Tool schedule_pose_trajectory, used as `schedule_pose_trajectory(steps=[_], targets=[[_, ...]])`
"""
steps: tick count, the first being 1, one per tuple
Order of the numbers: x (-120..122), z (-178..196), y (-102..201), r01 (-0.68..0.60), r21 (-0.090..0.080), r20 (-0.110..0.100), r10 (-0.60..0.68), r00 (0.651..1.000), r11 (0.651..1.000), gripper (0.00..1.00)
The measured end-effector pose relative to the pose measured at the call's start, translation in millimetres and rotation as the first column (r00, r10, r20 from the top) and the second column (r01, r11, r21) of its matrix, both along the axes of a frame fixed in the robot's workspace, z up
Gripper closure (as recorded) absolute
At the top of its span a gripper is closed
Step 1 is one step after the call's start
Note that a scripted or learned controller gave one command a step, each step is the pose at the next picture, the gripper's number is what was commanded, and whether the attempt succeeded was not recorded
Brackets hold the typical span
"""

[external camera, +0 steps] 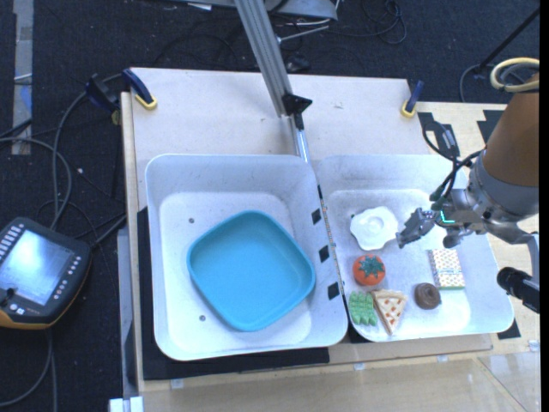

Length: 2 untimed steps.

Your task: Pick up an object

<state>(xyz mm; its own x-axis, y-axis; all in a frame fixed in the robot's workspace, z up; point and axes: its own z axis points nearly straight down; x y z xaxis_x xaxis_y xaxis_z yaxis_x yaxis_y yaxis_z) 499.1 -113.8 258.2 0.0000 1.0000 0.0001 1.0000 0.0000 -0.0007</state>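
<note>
Pale wooden bench [223,114] on dark carpet, bearing two shallow white bins side by side. Near edge of right bin [480,320], left to right: green toy [363,308] at the near-left corner, touching a pizza slice [390,310]; brown doughnut [427,295] just beside; patterned white packet [447,268] slightly farther back, toward the right wall. Behind these, a red tomato [370,269] near the bin's left wall, and farther still a fried egg [374,226], white with a pale centre. Gripper [408,232] just right of the egg, above the bin's middle, pointing toward it; dark fingers [418,225] seen close together with nothing visible between them, though whether fully closed cannot be told. Tomato near and to the left of the fingertips; packet near and to the right. Left bin [163,178] holding a blue tray [250,269], tilted corner-on. Beyond both bins, a slanted metal bar [266,41] and yellow clamps [141,99] at the far corners of the bench. Handheld screen [34,269] on the carpet, far left.
</note>
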Motion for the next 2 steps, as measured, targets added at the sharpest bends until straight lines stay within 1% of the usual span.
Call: schedule_pose_trajectory(steps=[1,2], targets=[[0,0,0,0.000,0.000,0.000,0.000,1.000,1.000,0.00],[-2,-60,7,0.000,0.001,-0.004,0.000,1.000,1.000,0.00]])
